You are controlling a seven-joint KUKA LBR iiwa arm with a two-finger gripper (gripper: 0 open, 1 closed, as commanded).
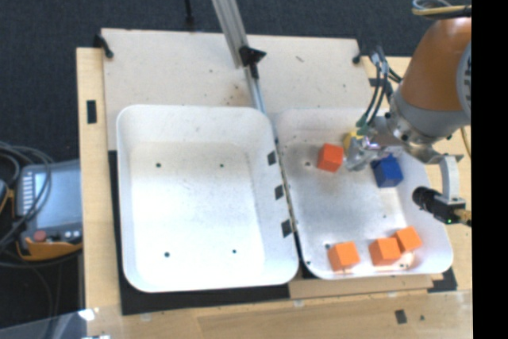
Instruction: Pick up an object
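Note:
In the right bin (317, 131), an orange block (330, 158) lies near the middle top, just left of my gripper (359, 151). A blue block (387, 171) sits right beside the gripper, on its right and slightly lower. A small yellow piece (350, 140) shows at the gripper's upper left edge. Three more orange blocks (344, 256) (385, 251) (409, 239) lie along the bin's front. The arm's grey and orange wrist (435, 83) hangs over the bin's right side and covers the gripper from above.
The left bin (135, 171) stands beside the right one, across a narrow divider. A slanted aluminium pole (226, 4) rises from behind the bins. A black fixture (435, 204) sits at the right bin's right rim. Cables and a pendant (44, 202) lie off the bench, left.

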